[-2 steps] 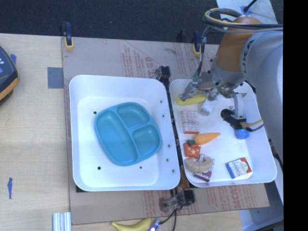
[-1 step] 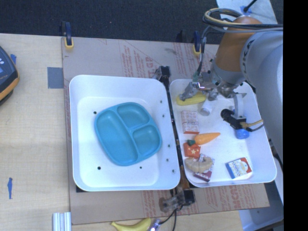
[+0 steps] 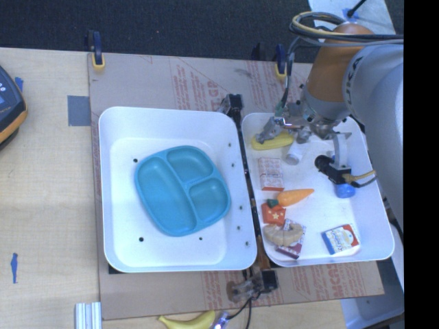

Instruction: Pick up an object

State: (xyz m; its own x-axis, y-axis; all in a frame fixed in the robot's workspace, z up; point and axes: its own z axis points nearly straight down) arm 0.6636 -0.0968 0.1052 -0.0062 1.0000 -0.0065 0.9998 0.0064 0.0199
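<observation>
My gripper hangs low over the far left corner of the right bin. It is right above a yellow banana that lies against the bin's back wall. Whether it touches the banana is hidden by the wrist. Nearer in that bin lie a pale packet with red print, an orange carrot, a red cube, a tan pastry and a white and red carton. A small blue thing sits at the right.
The left bin holds a blue divided plate. A second banana lies on the bench in front of the bins. A dark device sits at the left edge. Blue clamps grip the cardboard at the back.
</observation>
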